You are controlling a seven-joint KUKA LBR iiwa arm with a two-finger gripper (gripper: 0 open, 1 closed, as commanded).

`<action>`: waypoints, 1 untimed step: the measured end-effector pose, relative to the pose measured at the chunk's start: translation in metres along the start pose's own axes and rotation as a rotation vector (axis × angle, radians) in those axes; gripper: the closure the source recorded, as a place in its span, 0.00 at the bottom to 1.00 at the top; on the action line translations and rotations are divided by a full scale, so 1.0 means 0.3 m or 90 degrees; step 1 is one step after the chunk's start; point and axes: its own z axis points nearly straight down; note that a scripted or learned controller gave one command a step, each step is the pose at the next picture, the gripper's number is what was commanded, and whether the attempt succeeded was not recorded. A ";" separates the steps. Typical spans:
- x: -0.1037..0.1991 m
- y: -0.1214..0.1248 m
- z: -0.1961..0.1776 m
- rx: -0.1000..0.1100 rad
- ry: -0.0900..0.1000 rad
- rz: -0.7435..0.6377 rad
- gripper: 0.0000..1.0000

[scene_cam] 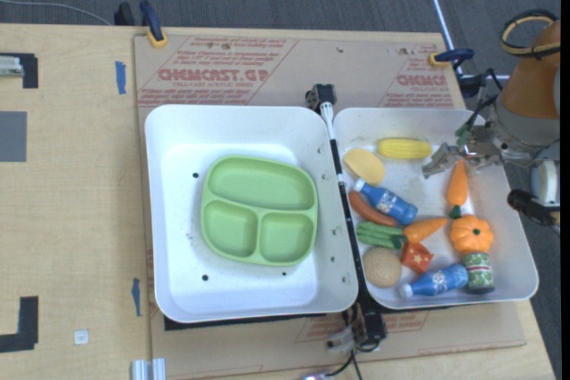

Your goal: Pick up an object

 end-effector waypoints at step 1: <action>-0.013 -0.004 -0.024 0.002 -0.006 0.000 1.00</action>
